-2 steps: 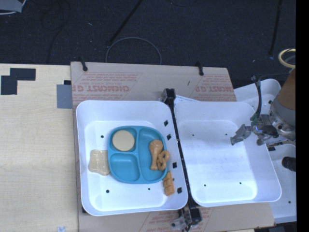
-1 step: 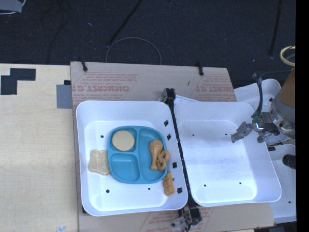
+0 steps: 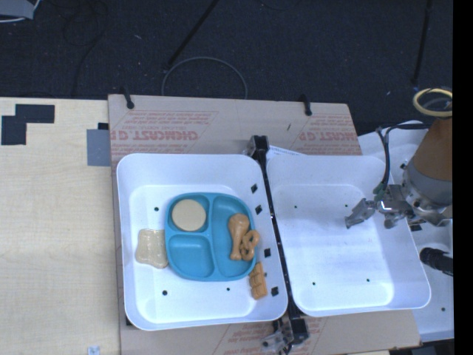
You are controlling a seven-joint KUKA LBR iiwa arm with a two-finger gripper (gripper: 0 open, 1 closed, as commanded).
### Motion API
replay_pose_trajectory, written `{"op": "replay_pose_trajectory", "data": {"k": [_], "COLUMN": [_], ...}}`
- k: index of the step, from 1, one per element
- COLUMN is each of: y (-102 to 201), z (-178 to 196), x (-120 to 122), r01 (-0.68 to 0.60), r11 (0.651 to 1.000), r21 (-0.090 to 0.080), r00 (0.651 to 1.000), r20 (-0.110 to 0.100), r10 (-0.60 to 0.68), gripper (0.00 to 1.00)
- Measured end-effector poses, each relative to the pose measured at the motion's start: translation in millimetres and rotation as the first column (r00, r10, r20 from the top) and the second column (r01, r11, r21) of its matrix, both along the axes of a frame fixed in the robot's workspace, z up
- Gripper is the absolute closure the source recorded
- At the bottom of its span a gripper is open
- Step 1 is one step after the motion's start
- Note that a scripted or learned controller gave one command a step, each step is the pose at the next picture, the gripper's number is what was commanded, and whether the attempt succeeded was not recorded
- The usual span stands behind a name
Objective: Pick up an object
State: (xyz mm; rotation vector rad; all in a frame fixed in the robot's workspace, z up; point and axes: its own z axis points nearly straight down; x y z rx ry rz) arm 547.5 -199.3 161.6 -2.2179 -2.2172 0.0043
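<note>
Candidate objects all sit in the left bin (image 3: 140, 302). Blue sectioned tray (image 3: 199, 261) lies at its centre. Tray's far-left compartment holds a round tan disc (image 3: 188, 214). Right compartment holds a tan pretzel-shaped piece (image 3: 242, 236). Near-left compartment looks bare. Pale beige flat piece (image 3: 151, 248) lies on the bin floor, touching the tray's left edge. Small orange-brown chunk (image 3: 258, 281) lies on the bin floor just off the tray's near-right corner, close to the bin's right wall.

Right bin (image 3: 332, 287) sits flush beside the left one, black clips along the shared edge. Gripper (image 3: 360, 214) hangs over the right bin's far-right area, well apart from every object. Nothing visible between its fingers; can't tell how far they're spread. Arm enters from the right, over the bin's right rim.
</note>
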Motion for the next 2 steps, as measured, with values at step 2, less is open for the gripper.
{"op": "replay_pose_trajectory", "data": {"k": [2], "y": [-3], "z": [-75], "x": [-4], "r01": [0.001], "r11": [1.0], "r21": [-0.001], "r00": [1.0], "r20": [0.002], "r10": [-0.001], "gripper": [0.0]}}
